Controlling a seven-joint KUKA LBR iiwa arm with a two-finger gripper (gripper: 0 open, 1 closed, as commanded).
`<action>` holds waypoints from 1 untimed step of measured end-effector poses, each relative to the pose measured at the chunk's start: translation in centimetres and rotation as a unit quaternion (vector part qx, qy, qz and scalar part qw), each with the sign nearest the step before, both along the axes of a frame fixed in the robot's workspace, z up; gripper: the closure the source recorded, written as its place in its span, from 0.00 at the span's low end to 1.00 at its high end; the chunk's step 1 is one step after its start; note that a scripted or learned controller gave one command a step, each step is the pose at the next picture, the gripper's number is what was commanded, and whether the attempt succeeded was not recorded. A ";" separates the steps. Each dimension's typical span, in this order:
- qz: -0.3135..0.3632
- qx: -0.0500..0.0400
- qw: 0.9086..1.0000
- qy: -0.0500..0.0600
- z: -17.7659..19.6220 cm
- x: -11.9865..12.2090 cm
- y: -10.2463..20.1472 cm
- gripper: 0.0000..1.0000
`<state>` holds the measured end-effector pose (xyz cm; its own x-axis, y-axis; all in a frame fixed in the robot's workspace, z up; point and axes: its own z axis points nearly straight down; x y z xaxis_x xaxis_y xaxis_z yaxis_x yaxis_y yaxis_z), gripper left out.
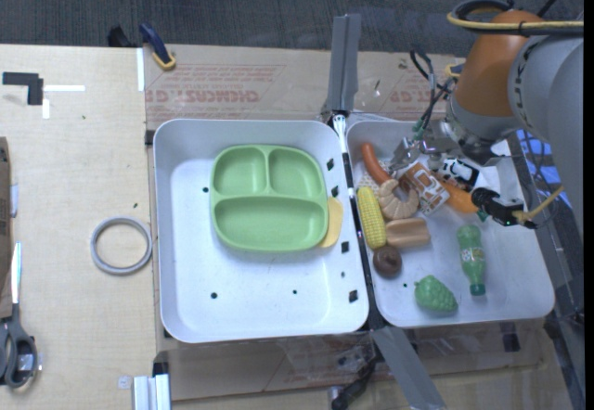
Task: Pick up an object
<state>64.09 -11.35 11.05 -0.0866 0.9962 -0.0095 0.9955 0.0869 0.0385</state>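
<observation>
The right bin [520,297] holds several toy foods. A yellow corn cob [371,216] lies beside a red sausage [372,161], a tan pastry [397,198] and an orange-and-white striped piece [426,187]. An orange carrot [457,196] lies to their right. Nearer the front are a bread roll [407,232], a brown round piece [387,260], a green bottle [471,257] and a broccoli [435,295]. My gripper [414,158] is low at the back of the pile, right over the pastry and the striped piece. Whether it touches them is unclear.
The left bin [186,297] holds a green divided plate [269,197] with a yellow piece [334,221] at its right edge. On the bench at left lie a tape ring [122,244] and scissors [19,354]. A blue clamp [158,45] sits at the back.
</observation>
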 end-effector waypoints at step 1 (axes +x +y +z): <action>0.007 0.000 1.000 0.002 -0.1 -0.1 0.7 0.00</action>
<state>63.97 -10.65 10.91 -0.0997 0.9950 -0.0086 0.9944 0.0999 0.0346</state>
